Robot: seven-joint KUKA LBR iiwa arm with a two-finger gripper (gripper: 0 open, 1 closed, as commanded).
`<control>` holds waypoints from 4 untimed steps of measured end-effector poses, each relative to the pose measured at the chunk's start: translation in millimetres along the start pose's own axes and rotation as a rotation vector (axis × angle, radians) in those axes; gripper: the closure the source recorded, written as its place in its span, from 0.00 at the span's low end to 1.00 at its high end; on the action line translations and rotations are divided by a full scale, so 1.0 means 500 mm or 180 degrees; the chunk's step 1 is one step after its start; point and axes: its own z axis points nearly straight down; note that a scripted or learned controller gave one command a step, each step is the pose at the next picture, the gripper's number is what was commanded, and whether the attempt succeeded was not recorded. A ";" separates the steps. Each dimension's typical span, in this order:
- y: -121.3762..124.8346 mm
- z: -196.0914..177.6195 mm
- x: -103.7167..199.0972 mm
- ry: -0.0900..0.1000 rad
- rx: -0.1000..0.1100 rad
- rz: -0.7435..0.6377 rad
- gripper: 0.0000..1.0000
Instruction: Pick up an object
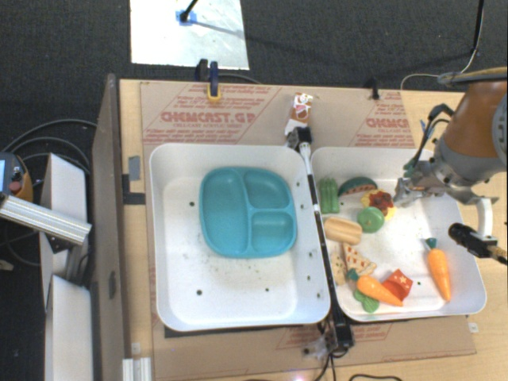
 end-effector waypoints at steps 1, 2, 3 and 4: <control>0.000 0.003 0.002 0.0003 0.0004 -0.0004 0.00; 0.016 0.112 0.046 0.0009 0.0020 -0.0017 0.00; 0.021 0.081 0.042 0.0001 -0.0012 -0.0015 1.00; 0.020 0.082 0.042 0.0002 -0.0009 -0.0015 0.00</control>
